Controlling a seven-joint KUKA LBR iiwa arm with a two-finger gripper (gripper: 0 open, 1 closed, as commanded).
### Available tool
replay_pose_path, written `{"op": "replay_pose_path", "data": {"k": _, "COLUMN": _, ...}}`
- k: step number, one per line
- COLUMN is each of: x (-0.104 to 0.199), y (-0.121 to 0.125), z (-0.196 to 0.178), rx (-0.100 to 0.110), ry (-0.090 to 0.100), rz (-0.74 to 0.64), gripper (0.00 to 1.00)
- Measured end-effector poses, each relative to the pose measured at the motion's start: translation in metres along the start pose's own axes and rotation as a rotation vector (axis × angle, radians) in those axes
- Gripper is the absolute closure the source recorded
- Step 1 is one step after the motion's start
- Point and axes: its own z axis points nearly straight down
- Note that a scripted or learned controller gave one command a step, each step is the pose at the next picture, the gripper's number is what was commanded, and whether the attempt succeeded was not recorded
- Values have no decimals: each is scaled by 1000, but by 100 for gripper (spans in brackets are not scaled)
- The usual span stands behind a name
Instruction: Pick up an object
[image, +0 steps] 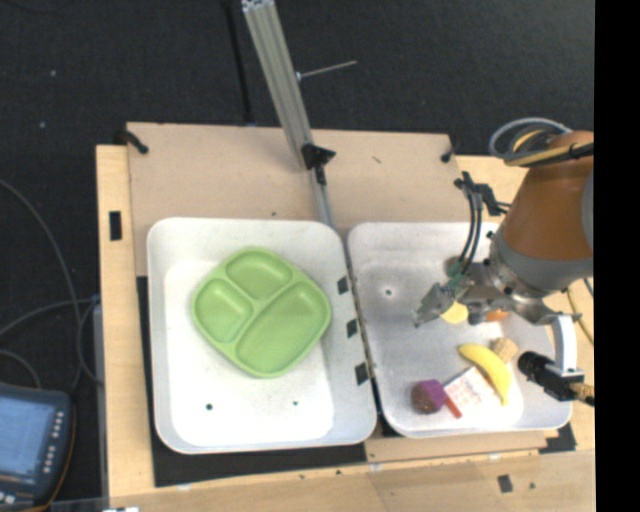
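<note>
My gripper (432, 305) hangs over the middle of the right bin (400, 260), its grey fingers pointing down and left. A small yellow object (455, 314) sits just right of the fingertips, partly under the wrist. Toward the bin's front lie a yellow banana (488, 369), a purple fruit (429, 396), a red and white packet (466, 391) and a small tan piece (505, 349). I see nothing between the fingers.
The left bin (180, 400) holds a green divided plate (262, 311). A slanted metal pole (285, 90) rises behind the bins. The arm's orange band (548, 205) covers the right bin's far right side.
</note>
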Motion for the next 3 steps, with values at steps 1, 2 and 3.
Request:
{"op": "replay_pose_path", "data": {"k": 1, "x": 0, "y": 0, "z": 0, "rx": -1, "ry": 0, "rz": 2, "gripper": 0}}
{"op": "replay_pose_path", "data": {"k": 2, "x": -10, "y": 5, "z": 55, "rx": 5, "ry": -1, "rz": 3, "gripper": 0}}
{"op": "replay_pose_path", "data": {"k": 3, "x": -3, "y": -2, "z": 104, "rx": 5, "ry": 0, "rz": 3, "gripper": 0}}
